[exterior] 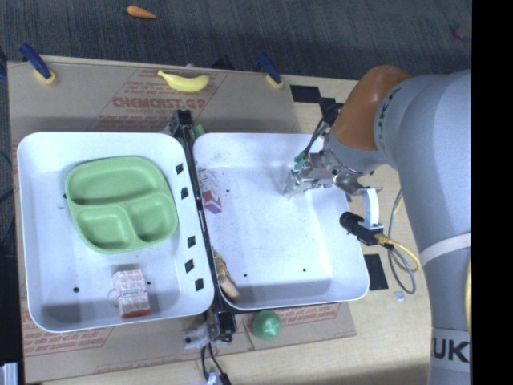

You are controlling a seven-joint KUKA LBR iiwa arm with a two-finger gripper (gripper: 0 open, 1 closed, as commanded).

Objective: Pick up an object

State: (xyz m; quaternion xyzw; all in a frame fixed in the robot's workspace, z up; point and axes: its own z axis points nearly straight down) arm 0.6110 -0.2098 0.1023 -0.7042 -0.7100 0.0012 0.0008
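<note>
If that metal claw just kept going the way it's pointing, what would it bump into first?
Probably the bare white floor of the right bin. The gripper points down and leftward there, with nothing under it; the small red-and-white packet lies farther left. Depth is hard to judge.

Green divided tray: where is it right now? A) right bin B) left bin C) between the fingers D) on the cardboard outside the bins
B: the green divided tray lies flat in the left bin, above a small red-and-white packet; the gripper is over the right bin.
</note>
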